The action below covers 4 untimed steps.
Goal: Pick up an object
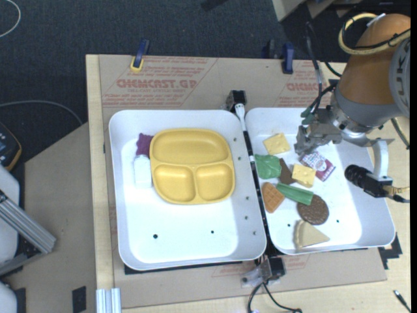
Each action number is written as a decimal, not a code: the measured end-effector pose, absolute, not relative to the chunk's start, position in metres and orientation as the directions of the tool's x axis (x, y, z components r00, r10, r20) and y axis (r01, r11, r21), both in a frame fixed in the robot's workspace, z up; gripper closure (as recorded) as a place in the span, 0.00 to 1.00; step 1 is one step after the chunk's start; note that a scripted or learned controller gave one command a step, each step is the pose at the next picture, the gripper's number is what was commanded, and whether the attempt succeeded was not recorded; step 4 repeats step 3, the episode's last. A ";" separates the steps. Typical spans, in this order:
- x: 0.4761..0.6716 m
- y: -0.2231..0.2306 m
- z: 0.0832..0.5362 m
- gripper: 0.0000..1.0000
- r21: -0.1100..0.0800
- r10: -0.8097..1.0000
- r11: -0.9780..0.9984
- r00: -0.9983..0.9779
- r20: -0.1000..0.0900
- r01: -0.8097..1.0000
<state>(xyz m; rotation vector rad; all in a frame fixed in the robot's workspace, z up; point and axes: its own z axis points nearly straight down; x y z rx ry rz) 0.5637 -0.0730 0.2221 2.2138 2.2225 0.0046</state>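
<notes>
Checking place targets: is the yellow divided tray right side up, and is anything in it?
Upright and empty. The yellow tray in the left bin shows three bare compartments facing up.

The arm (378,57) has a rounded orange band over a grey wrist housing. Black cables loop around it, one yellow-edged. A dark metal gripper (311,137) hangs below.

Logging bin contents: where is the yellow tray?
The yellow tray lies in the left bin, toward its far side, with a purple item and a white item along its left edge.
</notes>
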 end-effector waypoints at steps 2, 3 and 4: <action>0.631 -0.035 0.236 1.00 0.006 1.000 0.003 -0.003 -0.001 1.000; 0.619 -0.035 0.219 1.00 -0.004 1.000 0.000 0.000 0.000 1.000; 0.619 -0.035 0.219 1.00 -0.004 1.000 0.000 0.000 0.000 1.000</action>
